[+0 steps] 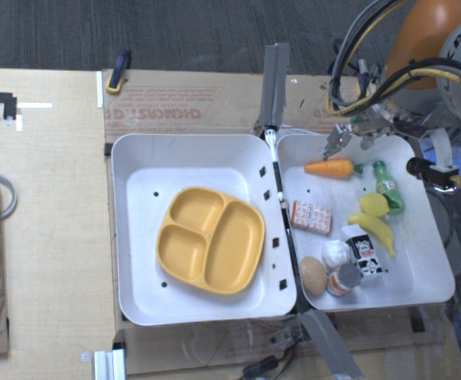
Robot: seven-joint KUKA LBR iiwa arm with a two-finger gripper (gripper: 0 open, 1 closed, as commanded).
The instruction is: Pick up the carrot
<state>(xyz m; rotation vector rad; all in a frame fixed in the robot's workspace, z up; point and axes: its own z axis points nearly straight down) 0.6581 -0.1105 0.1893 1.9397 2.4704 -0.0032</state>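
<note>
Two white bins sit side by side on the surface (48, 212). The left bin (135, 236) holds a yellow divided plate (211, 240). The right bin (428, 267) holds the carrot (329, 168) near its far edge, a green bottle (386, 187), a lemon (373, 205), a banana (378, 229), a pink box (311, 217), an egg (313, 275) and a small carton (363, 256). The arm (432, 22) reaches in from the right, its gripper (338, 139) poised just above the carrot, fingers slightly spread and holding nothing. The carrot is orange, lying on its side, green tip toward the bottle.
</note>
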